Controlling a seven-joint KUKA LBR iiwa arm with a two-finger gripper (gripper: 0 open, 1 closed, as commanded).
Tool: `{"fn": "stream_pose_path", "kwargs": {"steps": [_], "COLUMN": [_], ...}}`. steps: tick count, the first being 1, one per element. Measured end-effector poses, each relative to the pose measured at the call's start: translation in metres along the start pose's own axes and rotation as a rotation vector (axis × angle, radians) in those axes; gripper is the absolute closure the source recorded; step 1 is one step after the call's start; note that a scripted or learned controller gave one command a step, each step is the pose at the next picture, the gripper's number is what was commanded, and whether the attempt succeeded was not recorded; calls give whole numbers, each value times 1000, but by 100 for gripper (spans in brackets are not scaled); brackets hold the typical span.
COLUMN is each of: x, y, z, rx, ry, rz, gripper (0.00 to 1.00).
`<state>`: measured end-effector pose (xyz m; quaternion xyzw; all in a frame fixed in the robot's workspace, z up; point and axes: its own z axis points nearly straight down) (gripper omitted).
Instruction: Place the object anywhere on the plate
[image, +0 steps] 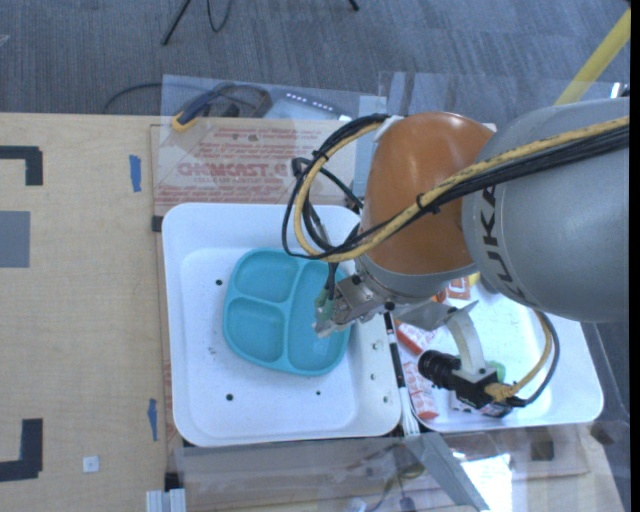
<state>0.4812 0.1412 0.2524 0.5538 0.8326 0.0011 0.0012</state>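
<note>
A light blue divided plate (272, 325) lies in the left white bin (200, 400). My gripper (330, 312) hangs over the plate's right rim, beneath the orange wrist band. A small greenish bit shows at its tip, too small and too hidden to name. Red and white packets (420, 392) lie in the right bin (570, 395), mostly covered by the arm.
The arm's grey and orange body spans the right bin and the divider between the bins. Yellow and black cables loop above the plate's far side. A taped cardboard sheet (240, 170) lies behind the left bin, and a wooden board (75, 300) is at the left.
</note>
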Motion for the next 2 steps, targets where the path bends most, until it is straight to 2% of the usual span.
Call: {"fn": "stream_pose_path", "kwargs": {"steps": [1, 2], "x": [0, 0], "y": [0, 1], "z": [0, -10], "rx": [0, -2], "ry": [0, -1], "rz": [0, -1], "gripper": [0, 100]}}
